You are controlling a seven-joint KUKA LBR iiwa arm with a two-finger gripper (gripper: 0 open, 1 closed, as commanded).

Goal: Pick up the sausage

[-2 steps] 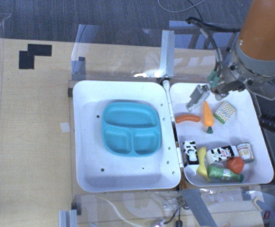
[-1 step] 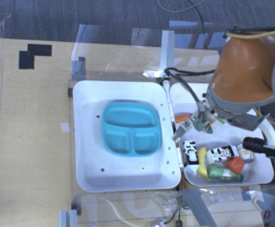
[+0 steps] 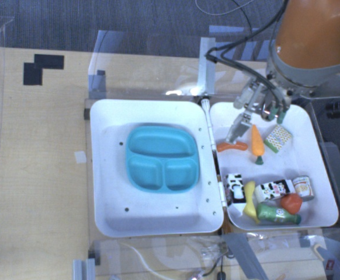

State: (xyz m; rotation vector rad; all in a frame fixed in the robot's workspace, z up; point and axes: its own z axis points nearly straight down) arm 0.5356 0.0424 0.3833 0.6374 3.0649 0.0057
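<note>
Arm reaching into the right bin, end effector low over the sausage.

The bench (image 3: pixel 47 156) carries two white bins side by side: the left bin (image 3: pixel 108 214) holds a blue divided plate (image 3: pixel 161 157), and the right bin (image 3: pixel 325 174) holds the loose items. The arm (image 3: pixel 316 34) comes in from the upper right, and its end effector (image 3: pixel 238 134) points down at the bin's left part, just above the sausage; how far it is spread I cannot tell. The sausage (image 3: pixel 231 147), orange-red, lies flat near the bin's left wall. Just right of it lies a carrot (image 3: pixel 257 141), then a small patterned box (image 3: pixel 278 138). Along the front sit a black-and-white carton (image 3: pixel 234 188), a banana (image 3: pixel 249 200), a green bottle (image 3: pixel 278 214), a tomato (image 3: pixel 291 203) and a can (image 3: pixel 302 186).
</note>
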